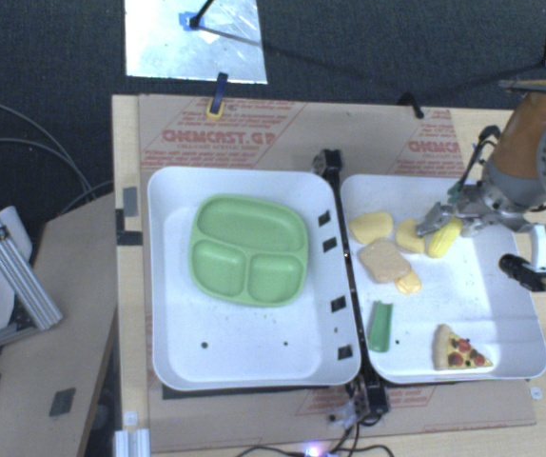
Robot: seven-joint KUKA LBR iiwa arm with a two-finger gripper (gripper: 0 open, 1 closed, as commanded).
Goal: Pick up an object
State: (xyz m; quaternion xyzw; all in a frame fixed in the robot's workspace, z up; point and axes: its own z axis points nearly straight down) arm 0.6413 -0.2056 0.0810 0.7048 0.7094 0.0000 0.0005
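Gripper (441, 222) right on top of the corn cob (441, 240), cob's long axis tilted up-right. Can't tell jaw state, too blurry tbh.

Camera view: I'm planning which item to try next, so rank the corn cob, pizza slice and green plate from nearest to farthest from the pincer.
1. Corn cob: right bin, right at the pincer.
2. Pizza slice: right bin's near corner.
3. Green plate: left bin.

plate (249, 249) in left bin (173, 350) | pizza slice (459, 347), corn (442, 239) in right bin (511, 322)
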